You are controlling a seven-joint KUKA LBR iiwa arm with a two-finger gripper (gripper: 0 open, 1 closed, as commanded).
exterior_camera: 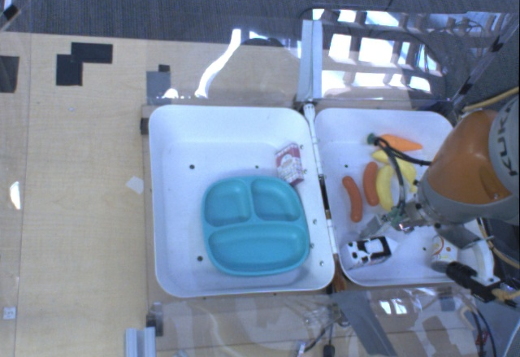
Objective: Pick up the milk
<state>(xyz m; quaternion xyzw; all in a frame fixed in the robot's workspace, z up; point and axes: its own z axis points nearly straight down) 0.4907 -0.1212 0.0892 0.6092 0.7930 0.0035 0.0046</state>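
White plastic makes up both shallow bins, set side by side on a pale wooden bench; the left bin has bare floor along its far edge and down its left side, while the right bin has open floor at its far-left corner and along its left wall; the two bins meet at a shared middle rim.

In the left bin a teal divided plate lies toward the near-right corner, its three compartments bare; a small red-and-white packet rests against the right wall, just beyond the plate's far edge.

In the right bin an orange carrot lies toward the far edge; a yellow banana sits below it, beside two sausages, reddish-orange and roughly parallel; the milk, a small black-and-white carton lying on its side, sits by the near edge toward the bin's near-left corner.

The arm, grey with an orange band, covers the right side of that bin; the gripper hangs above the floor just beyond the milk, near the banana; whether it is apart or together cannot be told from this slant; nothing is seen gripped.
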